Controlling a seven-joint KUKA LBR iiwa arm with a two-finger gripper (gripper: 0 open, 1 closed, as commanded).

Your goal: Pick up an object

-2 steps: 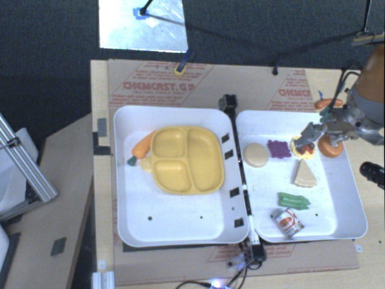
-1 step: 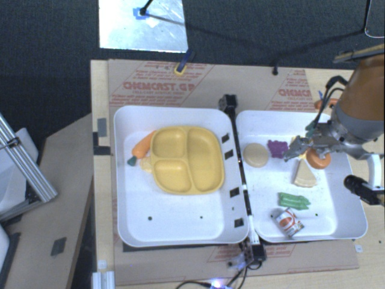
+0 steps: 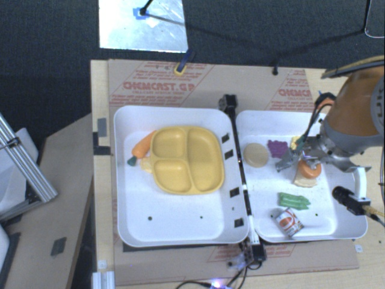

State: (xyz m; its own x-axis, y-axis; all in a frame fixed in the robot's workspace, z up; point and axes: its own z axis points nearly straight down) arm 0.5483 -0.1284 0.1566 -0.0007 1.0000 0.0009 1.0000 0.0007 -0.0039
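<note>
My gripper (image 3: 307,161) low over small orange-topped tan block (image 3: 308,173) in right white bin (image 3: 346,224), poised for grasp; finger opening, grip: cannot tell.

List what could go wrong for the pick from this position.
1. The gripper sits low in the right bin over an orange and cream item. The purple grapes and a yellow piece lie close by, so a closing finger might nudge or catch a neighbour instead.
2. The orange item looks stacked on the cream piece, so a grasp could lift one and drop the other.
3. The bin wall is near the arm, which may limit approach angles.
</note>
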